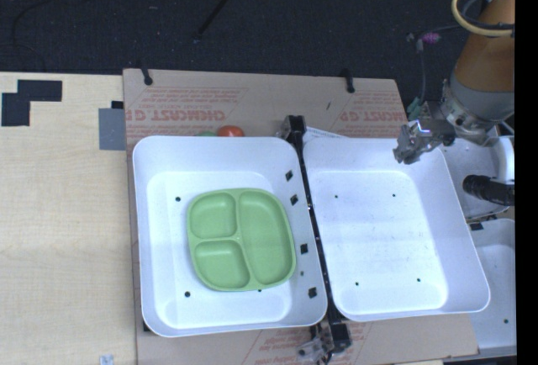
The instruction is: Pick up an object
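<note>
A light green divided plate (241, 239) with three compartments lies flat in the left bin (160, 187). My gripper (412, 146) hangs over the far right corner of the right bin (395, 288), well away from the plate. It looks small and dark here, with nothing visible in it. The grey arm with its orange band rises behind it at the upper right.
A small red-orange object (230, 132) peeks out behind the left bin's far rim, with a bit of green beside it. A black divider bar (307, 212) runs between the bins. Both sit on a cardboard sheet (252, 103); white equipment stands to the right.
</note>
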Motion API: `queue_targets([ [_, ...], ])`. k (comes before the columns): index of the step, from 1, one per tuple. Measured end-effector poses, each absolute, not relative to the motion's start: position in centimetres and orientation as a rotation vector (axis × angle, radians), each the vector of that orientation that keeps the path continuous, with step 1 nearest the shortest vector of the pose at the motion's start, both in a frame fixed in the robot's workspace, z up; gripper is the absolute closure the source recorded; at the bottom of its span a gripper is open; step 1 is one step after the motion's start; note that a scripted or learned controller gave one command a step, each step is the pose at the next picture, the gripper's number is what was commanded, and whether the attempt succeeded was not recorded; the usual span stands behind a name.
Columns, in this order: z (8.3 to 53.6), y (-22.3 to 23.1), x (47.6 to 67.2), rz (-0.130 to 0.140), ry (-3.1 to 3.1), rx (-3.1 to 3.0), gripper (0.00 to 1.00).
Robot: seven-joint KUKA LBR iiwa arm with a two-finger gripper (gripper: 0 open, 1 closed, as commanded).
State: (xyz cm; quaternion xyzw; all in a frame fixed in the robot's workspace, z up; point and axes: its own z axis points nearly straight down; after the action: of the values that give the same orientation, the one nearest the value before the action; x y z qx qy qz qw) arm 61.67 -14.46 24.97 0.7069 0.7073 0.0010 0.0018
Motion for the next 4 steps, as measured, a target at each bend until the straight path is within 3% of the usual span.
queue_targets([
  [1,25.9,-14.5,61.7,0.000,2.222,2.221,1.00],
  [4,22.9,1.0,60.8,-0.004,2.227,2.221,1.00],
])
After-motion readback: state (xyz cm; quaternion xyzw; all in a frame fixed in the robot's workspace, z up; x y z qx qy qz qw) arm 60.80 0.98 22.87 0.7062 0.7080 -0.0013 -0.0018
